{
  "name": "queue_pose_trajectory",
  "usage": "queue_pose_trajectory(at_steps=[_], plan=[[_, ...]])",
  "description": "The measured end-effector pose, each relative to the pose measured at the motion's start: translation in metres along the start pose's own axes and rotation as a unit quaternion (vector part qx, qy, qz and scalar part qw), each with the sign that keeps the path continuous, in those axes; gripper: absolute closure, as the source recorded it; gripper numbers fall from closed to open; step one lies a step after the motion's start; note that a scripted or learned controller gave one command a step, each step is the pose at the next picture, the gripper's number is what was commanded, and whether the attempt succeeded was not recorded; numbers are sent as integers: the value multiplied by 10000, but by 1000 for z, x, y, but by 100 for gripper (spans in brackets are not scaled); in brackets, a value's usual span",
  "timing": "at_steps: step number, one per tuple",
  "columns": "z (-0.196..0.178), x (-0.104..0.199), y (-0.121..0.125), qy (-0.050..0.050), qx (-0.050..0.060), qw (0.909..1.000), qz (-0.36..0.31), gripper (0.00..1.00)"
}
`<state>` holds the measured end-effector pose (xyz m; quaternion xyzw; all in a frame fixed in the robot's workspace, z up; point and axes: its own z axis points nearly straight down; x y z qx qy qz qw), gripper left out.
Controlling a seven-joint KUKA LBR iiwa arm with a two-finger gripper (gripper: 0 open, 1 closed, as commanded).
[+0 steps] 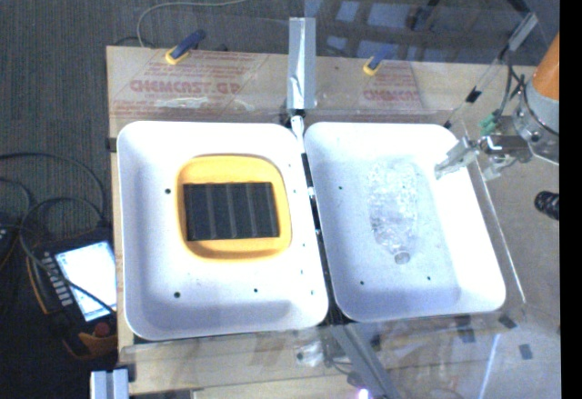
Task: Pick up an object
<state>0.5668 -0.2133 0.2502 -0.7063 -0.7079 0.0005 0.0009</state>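
**Op A:** Starting at the left, I see the left shallow white plastic bin (pixel 145 206). A yellow rectangular tray with a dark ribbed insert (pixel 233 206) lies flat in its middle, with bare white floor on all four sides, widest along the near edge.

**Op B:** And the seam between the bins?

**Op A:** The two rims touch along a dark strip. A grey metal post (pixel 300 61) stands just behind it, on the brown board with red lettering (pixel 191 88). Two yellow-and-blue clamps (pixel 185 46) grip the board's far edge.

**Op B:** The right side?

**Op A:** In the right shallow white plastic bin (pixel 346 243) I see a clear crumpled plastic bottle (pixel 396 206) lying on its side, cap end towards the near wall. It sits right of centre, apart from every wall, with open floor to its left.

**Op B:** The gripper?

**Op A:** The two-finger metal gripper (pixel 455 159) is over the bin's far right corner, near the rim, away from the bottle. Nothing sits between its fingers. I cannot tell from here how wide they stand.
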Motion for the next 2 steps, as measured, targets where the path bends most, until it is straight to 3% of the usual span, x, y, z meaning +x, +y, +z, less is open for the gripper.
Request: queue_pose_trajectory(at_steps=[1, 2], plan=[[65, 61, -34, -4, 5, 9961, 880, 0], [27, 33, -38, -4, -8, 9983, 584, 0]])
